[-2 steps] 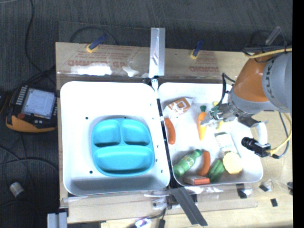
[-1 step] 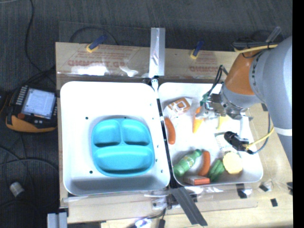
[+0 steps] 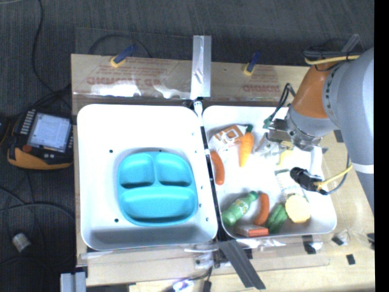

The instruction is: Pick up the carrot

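In the camera view, two shallow white plastic bins sat side by side on the bench. The left bin [image 3: 97, 163] held a light-blue plastic tray [image 3: 158, 187] with three compartments. The right bin [image 3: 328, 221] held the clutter of toy food.

The task's thing, a small orange carrot with a green leafy top [image 3: 245, 148], lay in the upper left part of the right bin. It pointed down and slightly left, its green end uppermost, just beside a white and orange printed packet [image 3: 228, 134]. Nothing touched it from above, and it rested on the bin floor.

The grey arm with its orange band [image 3: 313, 96] reached in from the right, and the gripper [image 3: 278, 132] hung over the upper middle of the right bin, to the right of the carrot and near it but apart from it. How its tool stood could not be told from this slant.

Other items lay lower down: a red-orange sausage-shaped piece [image 3: 217, 167] against the bin's left wall, a green plastic bottle [image 3: 239, 207], a second orange-red long piece [image 3: 262, 207] beside it, a dark green pepper-like piece [image 3: 276, 218], and a pale yellow round slice [image 3: 298, 210].

As a judgement, the task was at its approach stage. The carrot was not yet grasped or lifted; what remained was to shift the tool over it, descend, close and raise.
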